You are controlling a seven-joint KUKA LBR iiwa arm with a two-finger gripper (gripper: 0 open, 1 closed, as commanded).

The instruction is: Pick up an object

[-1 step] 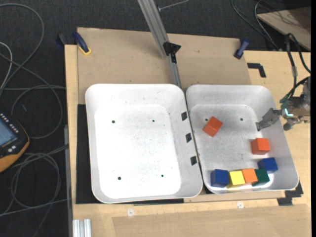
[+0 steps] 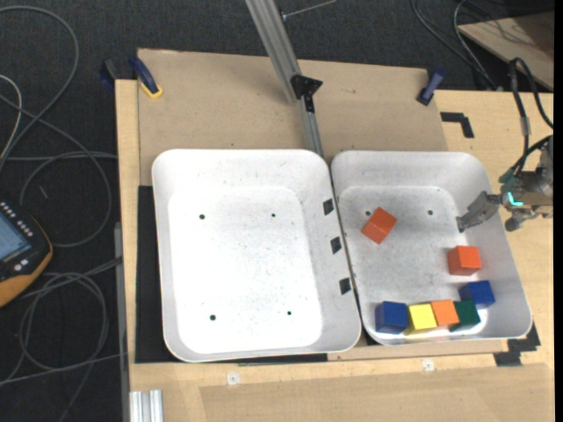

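One arm on the job, and its claw sits at the right rim of the right bin, reaching in from three o'clock. Fingers apart or together? At this size and blur, cannot tell, and nothing shows between them, so no grab can be claimed.

Working outward from the claw: the closest candidate is the orange block near the right wall, lying at about seven o'clock from the claw, a short drop toward the near edge. That looks like the easy pick, though it sits close to the wall and could crowd a finger.

Further out, at about nine o'clock and slightly down, the tilted orange-red cube stands alone on open floor, well apart from everything else. More travel, but room on every side.

Further still, toward six o'clock, a blue block sits just above the row along the near wall: blue cube, yellow cube, orange cube, green cube, packed touching side by side. Tight quarters there, a poor bet for fingers.

Away at nine o'clock, the left bin.
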